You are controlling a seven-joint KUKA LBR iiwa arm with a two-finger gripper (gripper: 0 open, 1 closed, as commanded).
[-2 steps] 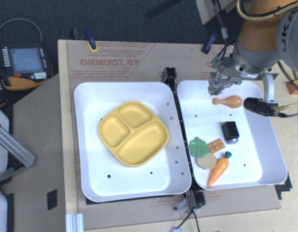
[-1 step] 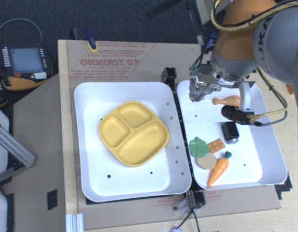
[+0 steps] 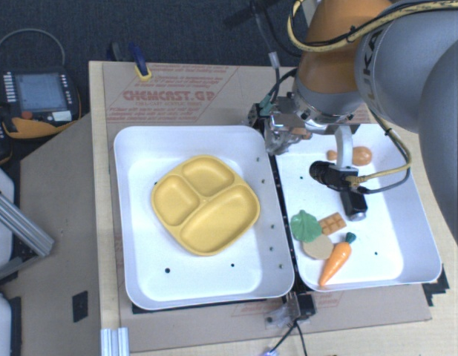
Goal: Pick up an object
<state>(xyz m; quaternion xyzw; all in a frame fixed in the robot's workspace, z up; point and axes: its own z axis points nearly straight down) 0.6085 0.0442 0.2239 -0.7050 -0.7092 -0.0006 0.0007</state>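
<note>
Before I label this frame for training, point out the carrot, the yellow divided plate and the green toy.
carrot (image 3: 335, 262): camera view, middle of its orange body.
yellow divided plate (image 3: 205, 203): camera view, ridge between its compartments.
green toy (image 3: 306, 227): camera view, centre of its leafy top.

one fixed camera looks down on the counter (image 3: 177, 87) from above, at a slant rather than straight overhead. it faces the counter's far edge, so that edge sits high in the picture and the near edge low, with the counter's front corners at the bottom. it stands far enough off to take in both bins whole: the left bin (image 3: 132, 221) with the yellow plate (image 3: 206, 202), and the right bin (image 3: 407, 221) beside it. dark floor shows past the far edge and a pendant (image 3: 36, 99) lies off the left edge. the arm (image 3: 407, 58) enters from the right, near the lens, and looms large over the far right corner.
</note>
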